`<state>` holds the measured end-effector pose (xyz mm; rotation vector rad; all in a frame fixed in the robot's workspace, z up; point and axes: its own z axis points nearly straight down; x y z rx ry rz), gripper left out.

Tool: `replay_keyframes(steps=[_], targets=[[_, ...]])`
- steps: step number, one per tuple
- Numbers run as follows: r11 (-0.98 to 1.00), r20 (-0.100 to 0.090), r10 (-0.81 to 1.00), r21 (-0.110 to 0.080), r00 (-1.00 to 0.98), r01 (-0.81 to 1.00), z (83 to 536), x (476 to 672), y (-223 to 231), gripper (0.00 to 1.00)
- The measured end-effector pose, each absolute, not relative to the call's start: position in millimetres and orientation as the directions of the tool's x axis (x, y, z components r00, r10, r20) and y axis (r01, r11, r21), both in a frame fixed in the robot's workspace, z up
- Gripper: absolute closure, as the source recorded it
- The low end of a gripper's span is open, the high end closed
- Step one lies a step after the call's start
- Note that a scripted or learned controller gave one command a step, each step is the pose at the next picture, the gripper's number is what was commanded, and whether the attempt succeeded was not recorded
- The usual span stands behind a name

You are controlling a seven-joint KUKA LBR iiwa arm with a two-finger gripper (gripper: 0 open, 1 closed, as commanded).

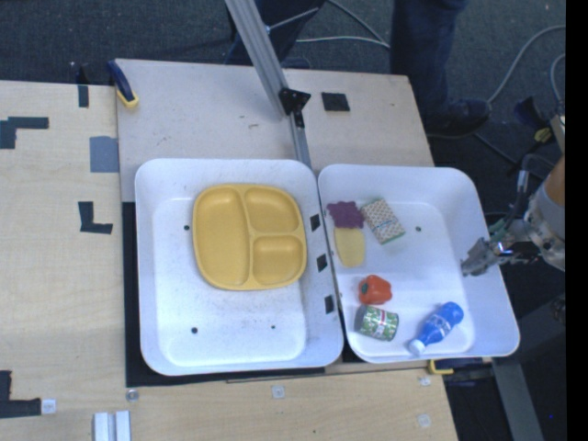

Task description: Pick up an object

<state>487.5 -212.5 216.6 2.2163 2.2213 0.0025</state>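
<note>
Right bin (459, 187): bottle (435, 326) below tool (478, 257).

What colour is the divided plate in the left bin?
Yellow; the divided plate shows plainly in the camera view.

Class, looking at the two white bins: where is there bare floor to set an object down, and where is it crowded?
Left bin: bare floor below the yellow tray, towards the near rim. Right bin: bare floor on the right, between the sponge and the gripper. Crowded: its left side and near edge, with purple piece, red pepper, can and bottle.
</note>
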Motion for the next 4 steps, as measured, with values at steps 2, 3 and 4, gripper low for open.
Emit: replay_keyframes(steps=[2,3,4], targets=[[0.007,0.001,1.0,0.001,-0.007,1.0,271,502.2,-156,1.0],[0.007,0.001,1.0,-0.001,-0.007,1.0,265,515.2,-96,1.0],[0.006,0.001,1.0,-0.002,-0.006,1.0,257,530.5,-47,1.0]])
